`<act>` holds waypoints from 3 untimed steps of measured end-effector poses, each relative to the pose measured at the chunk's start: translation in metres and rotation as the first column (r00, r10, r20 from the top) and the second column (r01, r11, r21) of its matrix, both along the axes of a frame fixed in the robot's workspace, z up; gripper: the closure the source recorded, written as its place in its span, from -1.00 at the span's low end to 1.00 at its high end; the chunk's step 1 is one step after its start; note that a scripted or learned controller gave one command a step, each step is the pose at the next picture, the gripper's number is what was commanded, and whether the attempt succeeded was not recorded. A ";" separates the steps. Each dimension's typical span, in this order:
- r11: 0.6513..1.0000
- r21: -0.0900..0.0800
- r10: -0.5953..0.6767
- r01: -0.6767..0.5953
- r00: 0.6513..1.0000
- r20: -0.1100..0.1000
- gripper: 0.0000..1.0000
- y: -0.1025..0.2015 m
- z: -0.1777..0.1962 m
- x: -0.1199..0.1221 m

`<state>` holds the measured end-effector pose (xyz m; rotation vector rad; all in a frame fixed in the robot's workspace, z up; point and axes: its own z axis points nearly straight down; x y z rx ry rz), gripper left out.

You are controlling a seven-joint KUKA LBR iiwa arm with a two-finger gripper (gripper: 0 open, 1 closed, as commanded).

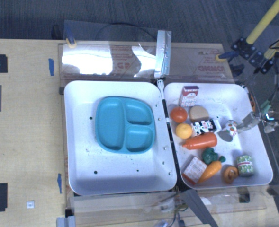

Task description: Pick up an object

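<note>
Gripper [246,123] low near the right edge of the right bin [261,176]; whether it is open or closed cannot be told.
The small red-and-white toy [229,129] just beside it is best descended upon squarely, clear of the carrot [200,141].

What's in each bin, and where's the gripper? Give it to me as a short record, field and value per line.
left bin: teal divided plate
right bin: toy foods and small packages
right bin, far end: red-and-white carton
right bin, middle: large carrot, next to a yellow fruit
right bin, near right corner: green can
gripper: over the right bin, right of the large carrot
grasp: cannot tell
</note>
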<state>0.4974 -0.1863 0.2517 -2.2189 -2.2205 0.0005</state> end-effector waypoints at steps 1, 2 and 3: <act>1.000 -0.001 -0.002 0.002 1.000 0.003 1.00 -0.001 0.010 0.001; 0.907 -0.008 0.420 -0.420 0.907 0.009 1.00 0.008 0.102 0.108; 0.904 0.001 0.428 -0.428 0.904 -0.002 1.00 -0.011 0.028 0.117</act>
